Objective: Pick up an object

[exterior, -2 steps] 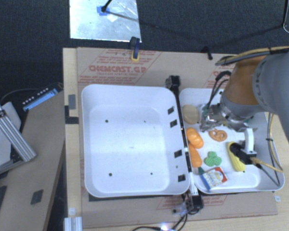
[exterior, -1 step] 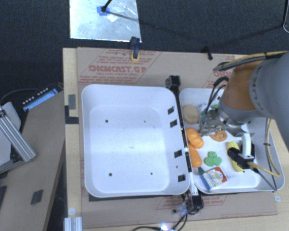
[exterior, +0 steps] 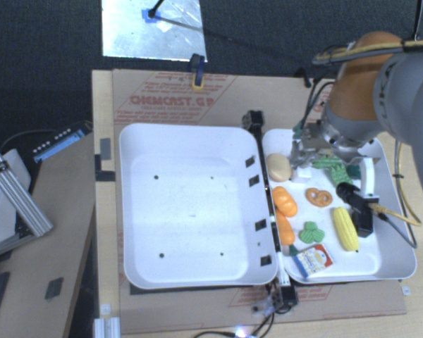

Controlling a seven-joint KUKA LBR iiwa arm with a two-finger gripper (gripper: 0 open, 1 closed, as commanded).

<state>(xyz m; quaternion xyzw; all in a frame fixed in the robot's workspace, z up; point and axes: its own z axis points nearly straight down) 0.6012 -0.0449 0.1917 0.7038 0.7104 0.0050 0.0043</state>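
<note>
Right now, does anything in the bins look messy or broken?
Nothing looks broken or spilled. The toy food, like the corn, pretzel and orange, lies loose in the right bin, with the gripper low over it.

A rounded grey arm (exterior: 409, 90) is seen, banded in orange above the wrist. Dark cables (exterior: 359, 46) are strung along it.

bins (exterior: 190, 136): smooth white plastic, slight sheen | board (exterior: 173, 97) under them: matt brown cardboard | far sheet (exterior: 151, 20): shiny metal | corn (exterior: 345, 228), orange (exterior: 285, 201): glossy plastic | arm (exterior: 381, 83): smooth grey-orange
</note>
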